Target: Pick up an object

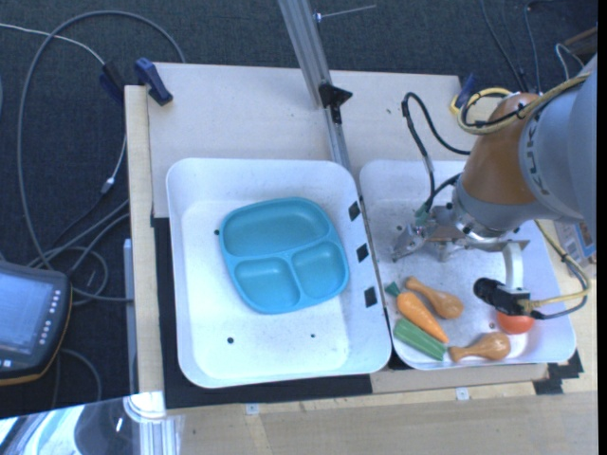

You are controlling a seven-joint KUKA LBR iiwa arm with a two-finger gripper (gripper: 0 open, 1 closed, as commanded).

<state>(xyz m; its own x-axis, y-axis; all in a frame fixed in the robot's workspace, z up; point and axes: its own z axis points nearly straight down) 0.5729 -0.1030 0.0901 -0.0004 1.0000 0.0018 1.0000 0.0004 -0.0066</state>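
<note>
Bench: a pale top with two white bins side by side, dark carpet and loose cables around it.
Left bin (190,254): holds one teal tray (283,252), set at a slight tilt near the middle.
Tray: three compartments, one long one along the far side and two smaller ones nearer the camera.
Right bin (379,183): holds the toy food, all gathered in its near half.
Arm (531,159): grey with an orange band, it reaches in from the right and hangs over the far half of the right bin.
Gripper (417,240): low over the bin floor, near the bin's left wall; whether its fingers are spread or pressed together cannot be told, and nothing is seen between them.
Drumstick (436,298): tan, lying just near-side of the gripper, apart from it.
Carrot (422,315): orange, lying beside the drumstick, toward the camera.
Green stick (419,338): touching the carrot's near side, close to the bin's front rim.
Second drumstick (482,348): tan, at the front rim, right of the green stick.
Tomato (515,323): red, just beyond the second drumstick, partly under a black fitting (498,294) with a yellow cable.
Pole (308,55): a grey metal bar slanting down from the top edge to the gap between the bins.
</note>
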